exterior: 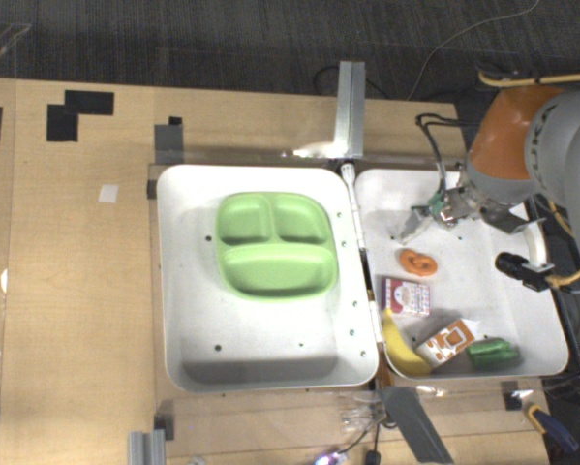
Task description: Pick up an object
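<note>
**Mia:** Is the job done yet?

**Ben:** No. The hand (427,213) hangs low over the right bin (541,303), near its top edge, at about eleven o'clock from the bin's middle. I see nothing between its fingers. I can't tell if it is spread or pressed together, it is too small and blurry.

**Mia:** So nothing is picked up?

**Ben:** I think not. All the things lie on the bin floor. The orange ring (417,262) is closest, just below the hand, at six o'clock from it. Under that is the little pink card (406,297). The banana (400,345), the brown box (447,341) and the green toy (492,354) sit along the bottom edge.

**Mia:** What is left to do?

**Ben:** Go down, pinch one thing, lift it.

**Mia:** And the left bin (188,289)?

**Ben:** It has a green tray (273,243) with three parts.

**Mia:** Can you read any words?

**Ben:** No. The card and box have pictures or print, but it's too tiny to read.
</note>
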You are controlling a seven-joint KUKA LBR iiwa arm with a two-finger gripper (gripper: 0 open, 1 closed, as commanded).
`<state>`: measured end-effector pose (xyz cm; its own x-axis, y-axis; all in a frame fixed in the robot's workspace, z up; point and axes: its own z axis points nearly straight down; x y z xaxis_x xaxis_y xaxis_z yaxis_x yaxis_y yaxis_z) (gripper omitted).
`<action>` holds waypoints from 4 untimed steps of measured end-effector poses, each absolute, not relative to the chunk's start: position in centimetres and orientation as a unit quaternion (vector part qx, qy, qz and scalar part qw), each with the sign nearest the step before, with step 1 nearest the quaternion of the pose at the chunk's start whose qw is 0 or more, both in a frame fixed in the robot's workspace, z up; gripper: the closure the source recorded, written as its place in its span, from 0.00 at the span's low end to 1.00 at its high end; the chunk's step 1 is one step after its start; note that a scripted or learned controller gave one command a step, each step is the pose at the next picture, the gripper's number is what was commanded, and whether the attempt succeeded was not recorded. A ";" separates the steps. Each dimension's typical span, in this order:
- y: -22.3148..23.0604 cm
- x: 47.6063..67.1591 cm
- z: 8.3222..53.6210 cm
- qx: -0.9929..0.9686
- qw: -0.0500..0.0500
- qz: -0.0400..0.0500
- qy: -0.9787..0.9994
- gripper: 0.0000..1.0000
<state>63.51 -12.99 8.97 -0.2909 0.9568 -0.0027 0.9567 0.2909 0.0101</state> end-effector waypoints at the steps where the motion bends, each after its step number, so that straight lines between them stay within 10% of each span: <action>1: -12.3 64.6 12.6 0.578 0.004 0.002 0.816 0.00; 2: -11.5 57.3 9.2 0.530 0.008 0.004 0.848 0.00; 4: -17.3 57.6 14.9 0.423 0.004 0.001 0.906 0.00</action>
